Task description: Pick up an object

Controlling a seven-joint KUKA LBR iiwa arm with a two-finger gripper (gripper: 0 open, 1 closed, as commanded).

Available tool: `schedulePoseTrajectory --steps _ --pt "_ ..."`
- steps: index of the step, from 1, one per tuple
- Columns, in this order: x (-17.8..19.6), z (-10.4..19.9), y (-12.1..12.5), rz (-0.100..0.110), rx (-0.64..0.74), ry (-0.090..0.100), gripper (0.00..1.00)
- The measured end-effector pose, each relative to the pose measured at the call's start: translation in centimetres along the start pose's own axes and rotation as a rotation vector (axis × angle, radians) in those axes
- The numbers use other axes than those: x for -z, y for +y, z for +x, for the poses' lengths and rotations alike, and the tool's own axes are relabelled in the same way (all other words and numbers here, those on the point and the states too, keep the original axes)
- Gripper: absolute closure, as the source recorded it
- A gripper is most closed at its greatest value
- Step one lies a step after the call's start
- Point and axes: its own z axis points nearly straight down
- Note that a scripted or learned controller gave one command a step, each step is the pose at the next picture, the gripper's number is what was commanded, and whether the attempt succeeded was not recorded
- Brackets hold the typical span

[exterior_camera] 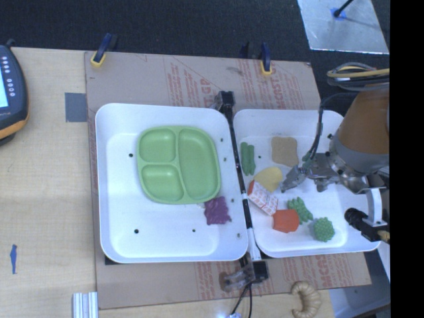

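Observation:
The right bin (265,118) holds several small items: a dark green pod (247,158), a tan bread slice (285,150), a yellow lump (268,177), a red-and-white packet (263,198), a red block (285,221) and two green broccoli pieces (300,209) (322,229). My gripper (306,180) hangs over the middle of this bin, just right of the yellow lump and above the nearer broccoli. Its fingers (291,178) stand apart, open, with nothing between them. The left bin (112,177) carries a green divided plate (179,164) and a purple toy (216,211).
The grey wrist and orange band (363,121) cover the right bin's right side. A black bracket (226,101) sits between the bins at the back. A teach pendant (10,91) lies at the far left, and a tan curled thing (306,299) lies below the bins.

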Motion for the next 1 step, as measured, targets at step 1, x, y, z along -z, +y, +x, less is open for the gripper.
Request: schedulePoseTrajectory --steps 1 --pt "12.45 -1.9 5.78 -0.034 0.001 -0.011 0.0"
